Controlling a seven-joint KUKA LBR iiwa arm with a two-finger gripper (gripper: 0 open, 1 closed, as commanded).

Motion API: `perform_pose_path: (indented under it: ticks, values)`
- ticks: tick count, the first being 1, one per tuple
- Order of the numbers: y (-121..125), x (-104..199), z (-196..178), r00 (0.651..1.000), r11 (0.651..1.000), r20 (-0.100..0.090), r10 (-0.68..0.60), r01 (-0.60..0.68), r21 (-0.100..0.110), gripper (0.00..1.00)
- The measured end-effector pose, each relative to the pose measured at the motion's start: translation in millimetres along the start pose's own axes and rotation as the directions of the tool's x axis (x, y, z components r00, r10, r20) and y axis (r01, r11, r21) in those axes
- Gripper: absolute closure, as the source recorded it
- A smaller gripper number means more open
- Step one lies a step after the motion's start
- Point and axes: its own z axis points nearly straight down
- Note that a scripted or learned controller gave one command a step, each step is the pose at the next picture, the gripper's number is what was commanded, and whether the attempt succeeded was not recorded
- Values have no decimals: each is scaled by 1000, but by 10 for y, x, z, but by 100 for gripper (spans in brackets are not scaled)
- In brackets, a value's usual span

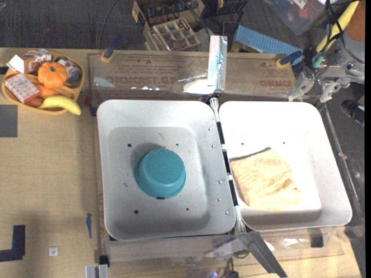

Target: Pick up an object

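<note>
Fig.: Task not begun. Gripper (311, 86) at top right, off bins; grasp state can't be told. Round teal plastic bowl (161, 172), tan cloth (265, 179) untouched.

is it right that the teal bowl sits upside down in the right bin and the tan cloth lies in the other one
Not quite. The camera view shows the teal bowl upside down in the left bin, not the right. The tan cloth lies in the other one, the right bin.
</note>
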Motion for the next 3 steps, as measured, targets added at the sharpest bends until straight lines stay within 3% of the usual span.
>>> perform_pose_path:
  ticks: [1,2,3]
  values:
    - [-747,69,745,1000,1000,0,1,-1,0,0]
    - [-1362,-125,1770,993,993,2,-120,120,-11,0]
    - [-805,486,1759,951,951,8,-310,310,-15,0]
